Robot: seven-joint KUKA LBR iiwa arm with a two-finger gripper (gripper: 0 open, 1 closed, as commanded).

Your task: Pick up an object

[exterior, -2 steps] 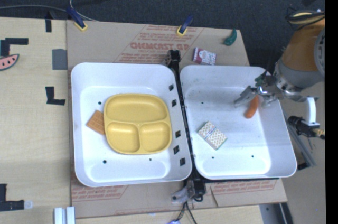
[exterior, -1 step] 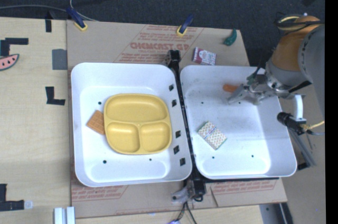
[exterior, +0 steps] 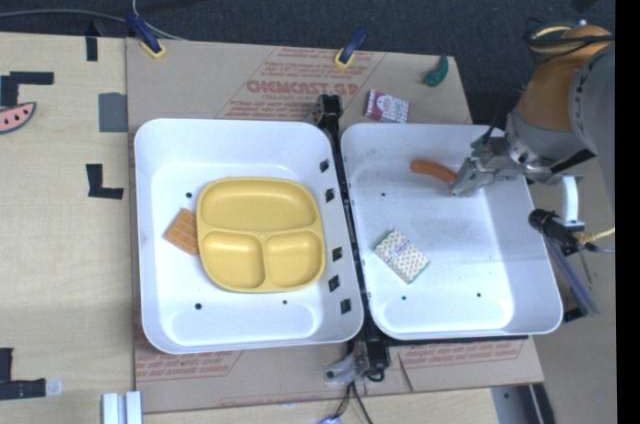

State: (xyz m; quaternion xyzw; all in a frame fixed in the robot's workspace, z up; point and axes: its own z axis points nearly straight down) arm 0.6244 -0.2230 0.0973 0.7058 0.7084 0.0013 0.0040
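Reaching in from the right, the grey arm with its orange band (exterior: 560,87) brings the gripper (exterior: 468,175) low over the upper part of the right bin (exterior: 500,307); its tip sits at the right end of a small orange sausage-shaped object (exterior: 433,170) lying on the bin floor, touching it or nearly so; whether the pincer is released or clenched I cannot tell from this angle; nothing is visibly lifted. Lower in the same bin, well apart from the gripper, lies a small patterned packet (exterior: 402,255), tilted. The left bin (exterior: 170,312) holds a yellow divided plate (exterior: 262,234) with three compartments; a tan wafer-like piece (exterior: 182,232) pokes out from under its left edge. Both bins rest on a cardboard sheet (exterior: 290,87); a small red-and-white packet (exterior: 386,106) lies on the cardboard just above the right bin.
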